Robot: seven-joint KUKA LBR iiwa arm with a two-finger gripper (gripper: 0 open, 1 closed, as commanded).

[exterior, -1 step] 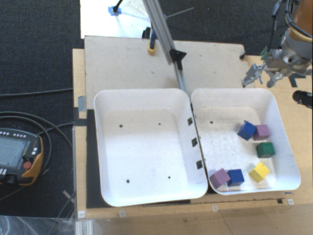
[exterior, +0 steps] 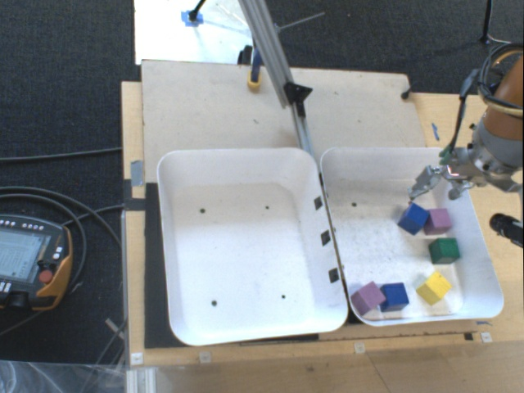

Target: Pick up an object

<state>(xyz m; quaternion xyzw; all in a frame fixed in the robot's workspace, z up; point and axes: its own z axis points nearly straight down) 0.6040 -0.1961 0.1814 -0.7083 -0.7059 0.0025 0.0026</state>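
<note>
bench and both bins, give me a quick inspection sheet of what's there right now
surface: wooden bench bearing a left bin and a right bin, side by side.
job's things: in the right bin, six blocks: blue block touching purple block, green block, yellow block, second blue block beside second purple block.
clutter: nothing seen in the bins.
grippers: claw hangs above the right bin's far side, nothing between its fingers.
cables: black cables on the floor at left.
surroundings: teach pendant, dark carpet, metal pole.
</note>
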